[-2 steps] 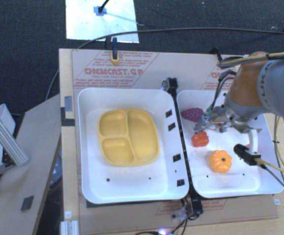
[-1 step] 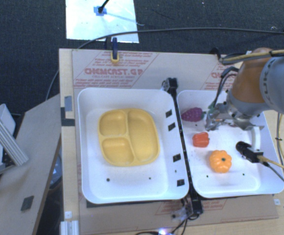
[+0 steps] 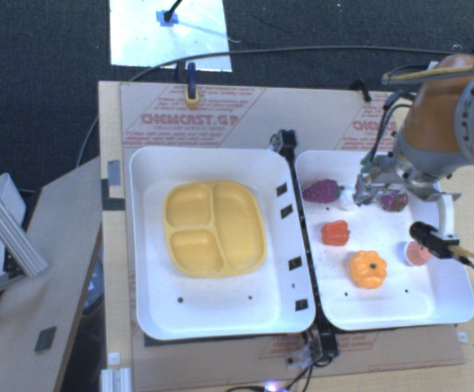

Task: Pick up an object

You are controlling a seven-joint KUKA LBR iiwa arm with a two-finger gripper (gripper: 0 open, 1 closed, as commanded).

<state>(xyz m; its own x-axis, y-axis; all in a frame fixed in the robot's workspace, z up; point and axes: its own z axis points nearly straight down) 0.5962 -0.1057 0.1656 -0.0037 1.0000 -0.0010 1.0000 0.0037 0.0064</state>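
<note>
Counting two white bins point(image 3: 221, 321), one yellow tray point(image 3: 214, 227), five toy foods, hand point(image 3: 366, 188) above.

Two white bins, left point(image 3: 151, 219) and right point(image 3: 449, 300), one yellow divided plate point(image 3: 215, 227) in the left, in the right two purple items point(image 3: 322, 190) point(image 3: 395, 200), one red pepper point(image 3: 335, 233), one orange pumpkin point(image 3: 368, 269), one pink piece point(image 3: 418, 254)

Tray point(image 3: 215, 227) in left bin point(image 3: 147, 219); 5 items in right bin point(image 3: 433, 309).
</note>
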